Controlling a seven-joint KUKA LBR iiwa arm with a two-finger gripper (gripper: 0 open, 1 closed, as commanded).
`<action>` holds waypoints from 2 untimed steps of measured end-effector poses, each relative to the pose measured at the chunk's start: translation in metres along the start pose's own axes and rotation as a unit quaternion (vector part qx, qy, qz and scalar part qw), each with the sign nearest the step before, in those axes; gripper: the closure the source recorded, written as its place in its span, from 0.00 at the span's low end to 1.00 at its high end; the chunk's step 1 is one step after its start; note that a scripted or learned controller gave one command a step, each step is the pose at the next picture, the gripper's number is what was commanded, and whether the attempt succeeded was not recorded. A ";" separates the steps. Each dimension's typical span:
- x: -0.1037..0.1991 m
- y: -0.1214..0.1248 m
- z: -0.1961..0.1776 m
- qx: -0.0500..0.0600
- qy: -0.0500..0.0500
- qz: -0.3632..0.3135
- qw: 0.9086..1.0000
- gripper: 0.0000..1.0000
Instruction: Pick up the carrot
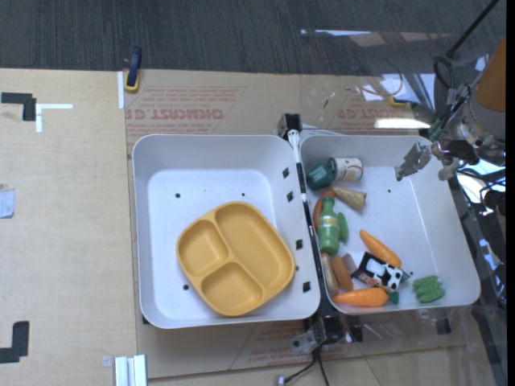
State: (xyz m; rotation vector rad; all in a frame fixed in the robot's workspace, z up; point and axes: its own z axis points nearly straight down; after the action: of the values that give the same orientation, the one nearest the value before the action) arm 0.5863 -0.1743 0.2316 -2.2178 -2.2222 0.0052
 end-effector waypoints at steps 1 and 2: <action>0.007 -0.032 0.129 0.000 0.000 -0.010 1.000 0.00; 0.026 -0.108 0.141 -0.001 0.001 0.116 0.993 0.00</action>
State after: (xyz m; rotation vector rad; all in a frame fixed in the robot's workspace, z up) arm 0.4777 -0.1484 0.0915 -2.4617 -1.9492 0.0013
